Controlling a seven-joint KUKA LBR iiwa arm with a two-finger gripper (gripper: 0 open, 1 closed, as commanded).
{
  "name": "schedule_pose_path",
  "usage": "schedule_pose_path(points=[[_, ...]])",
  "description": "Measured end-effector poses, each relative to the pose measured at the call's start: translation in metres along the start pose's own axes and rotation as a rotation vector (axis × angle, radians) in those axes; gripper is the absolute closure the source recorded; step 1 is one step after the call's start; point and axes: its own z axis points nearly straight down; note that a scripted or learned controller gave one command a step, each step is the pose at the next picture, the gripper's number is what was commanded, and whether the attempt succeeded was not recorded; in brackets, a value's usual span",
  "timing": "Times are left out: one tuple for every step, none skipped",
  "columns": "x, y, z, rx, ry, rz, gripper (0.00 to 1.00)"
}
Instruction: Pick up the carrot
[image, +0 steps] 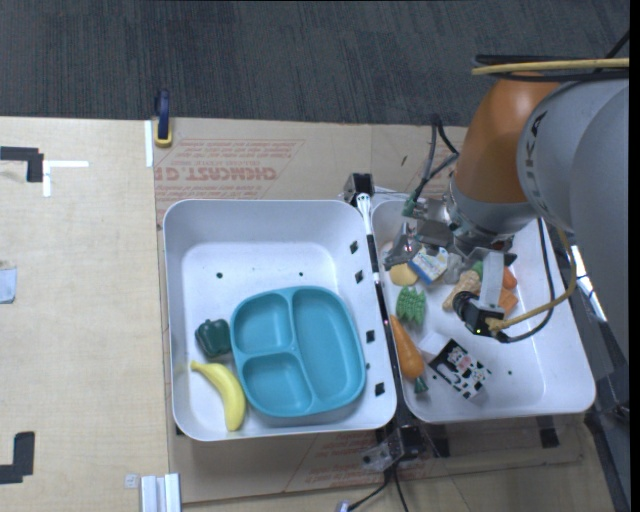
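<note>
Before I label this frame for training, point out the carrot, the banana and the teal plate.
carrot (406, 349), camera view, middle of its orange body.
banana (229, 390), camera view, middle of its curve.
teal plate (348, 322), camera view, right rim.

Carrot (405, 348) in right bin (560, 390), teal tray (300, 350), banana (226, 390) in left bin (200, 240), arm (520, 150) above

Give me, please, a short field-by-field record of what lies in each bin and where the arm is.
left bin: teal divided tray, banana, dark green pepper
right bin: carrot, green leafy toy, black-and-white patterned item, other small items under the arm
carrot: lying beside the bin's left wall, not held
arm: above the right bin's far part
</note>
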Motion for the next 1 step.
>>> schedule_pose_path(points=[[0.0072,-0.0605,0.0001,-0.001,0.0,-0.195,0.0]])
